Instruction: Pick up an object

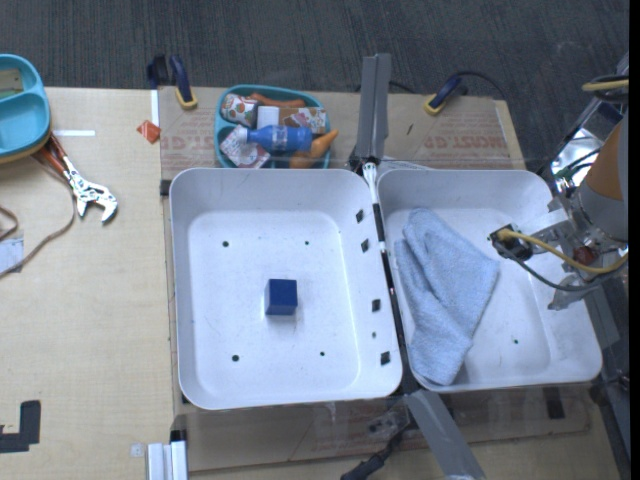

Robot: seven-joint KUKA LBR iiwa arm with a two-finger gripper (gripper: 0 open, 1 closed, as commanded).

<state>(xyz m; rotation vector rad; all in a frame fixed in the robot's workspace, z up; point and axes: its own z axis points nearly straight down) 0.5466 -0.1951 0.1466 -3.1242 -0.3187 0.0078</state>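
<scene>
Pale wood makes the top of the bench [80, 348], and beyond its 12 o'clock edge lies a dark grey carpet floor [300, 18]. Two shallow white bins stand side by side on a sheet of brown cardboard [470, 128] with red print.

The left bin [190, 298] holds one blue cube [282, 296], which rests flat close to the middle of the bin floor, well apart from every wall. The right bin [520, 193] holds a pale blue-grey towel [445, 293], crumpled and folded; it runs from about 11 o'clock of this bin down to about 7 o'clock, touching the wall nearest the left bin.

At 12 o'clock of the left bin, just outside it, sits a small teal tray [232, 103] full of mixed items, among them a blue and white bottle [280, 138]. A blue and yellow clamp [172, 76] grips the bench edge at 11 o'clock of this tray, and a second clamp [445, 93] is at 12 o'clock of the right bin. Far to 9 o'clock lie a metal wrench [88, 196] and a teal container [20, 103].

The gripper [582, 256] hangs at 3 o'clock of the right bin, over its rim, apart from the towel. How far it is open I cannot tell, and nothing is seen held in it.
</scene>
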